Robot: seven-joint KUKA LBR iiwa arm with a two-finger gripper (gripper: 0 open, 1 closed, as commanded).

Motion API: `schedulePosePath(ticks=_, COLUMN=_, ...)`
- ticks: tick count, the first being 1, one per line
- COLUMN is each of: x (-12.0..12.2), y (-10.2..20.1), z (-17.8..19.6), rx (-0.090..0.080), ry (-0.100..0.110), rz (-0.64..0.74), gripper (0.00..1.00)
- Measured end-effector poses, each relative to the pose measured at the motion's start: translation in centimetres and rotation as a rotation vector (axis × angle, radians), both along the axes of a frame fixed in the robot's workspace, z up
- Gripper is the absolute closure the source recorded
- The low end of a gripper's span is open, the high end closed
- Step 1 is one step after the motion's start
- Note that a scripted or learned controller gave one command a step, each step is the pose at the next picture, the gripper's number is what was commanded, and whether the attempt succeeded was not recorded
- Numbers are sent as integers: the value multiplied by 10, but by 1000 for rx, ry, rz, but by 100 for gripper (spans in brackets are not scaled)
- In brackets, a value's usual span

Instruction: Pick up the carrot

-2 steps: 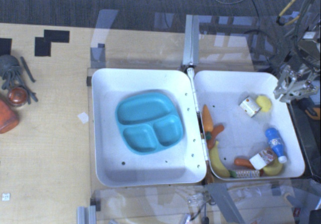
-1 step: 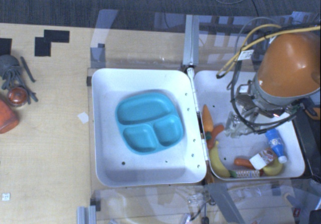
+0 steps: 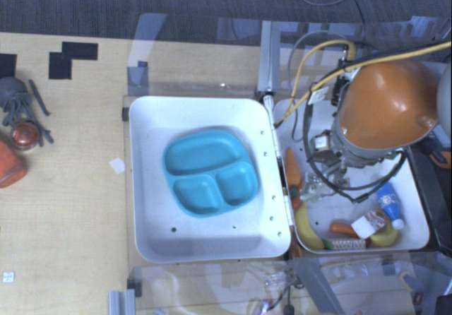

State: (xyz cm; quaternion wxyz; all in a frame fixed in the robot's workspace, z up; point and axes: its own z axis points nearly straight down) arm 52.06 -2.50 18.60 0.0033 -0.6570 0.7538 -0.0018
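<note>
The arm [image 3: 385, 105] hides its end effector, whose state I cannot tell; grip the carrot [image 3: 292, 167] across its width, by the bin's [image 3: 421, 225] left wall.

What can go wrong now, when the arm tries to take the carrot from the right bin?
1. The carrot lies tight against the right bin's left wall, so the gripper may strike the wall or slip off the carrot.
2. The banana lies just below the carrot, and a small red thing sits between them; a low grasp might catch one of these instead.
3. The arm hides the middle of the bin, so any contact there is hard to check.
</note>
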Motion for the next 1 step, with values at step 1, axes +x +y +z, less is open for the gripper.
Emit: schedulePosePath(ticks=1, x=33, y=-33, z=18, rx=-1, ry=-4, rz=278, gripper=100)
